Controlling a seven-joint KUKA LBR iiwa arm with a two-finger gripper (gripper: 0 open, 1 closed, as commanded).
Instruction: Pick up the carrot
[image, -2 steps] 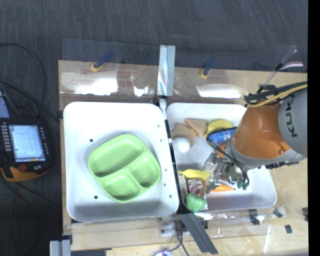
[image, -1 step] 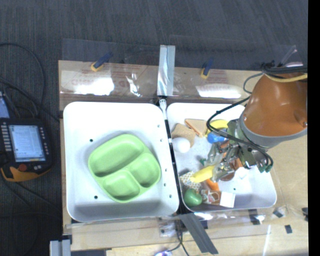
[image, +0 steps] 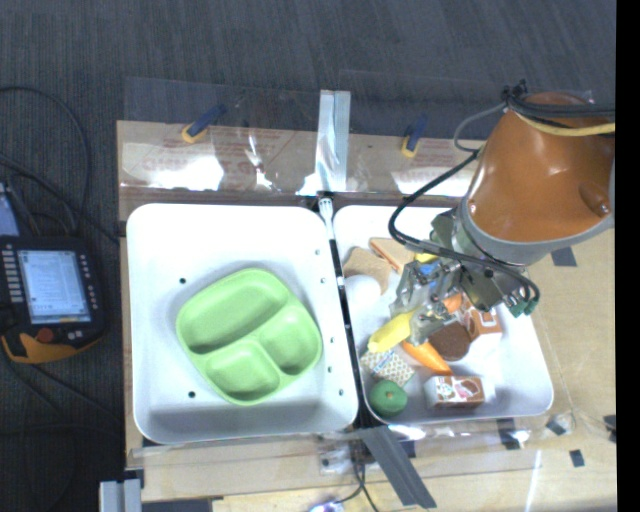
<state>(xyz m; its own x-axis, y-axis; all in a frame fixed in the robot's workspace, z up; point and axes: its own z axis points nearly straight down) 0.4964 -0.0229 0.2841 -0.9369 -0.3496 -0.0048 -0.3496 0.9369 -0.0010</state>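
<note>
A pendant (image: 52, 290) lies far left on the floor. The left bin (image: 150, 240) holds a green tray (image: 250, 333). In the right bin (image: 535, 385) the toys are crowded: a yellow banana (image: 390, 332) just left of centre, a green apple (image: 389, 398) at the near edge, then the carrot (image: 424, 354), orange, lying aslant among them with a small carton (image: 458, 391) just nearer and a brown piece (image: 452, 341) touching on its right. The gripper (image: 432, 300) hangs directly over the carrot's far end, but how wide the fingers stand I cannot tell, nor whether they hold anything. The risk is the crowding: a descent here could well pinch the banana or brown piece instead, or nudge the carrot sideways so the fingers close on nothing.
</note>
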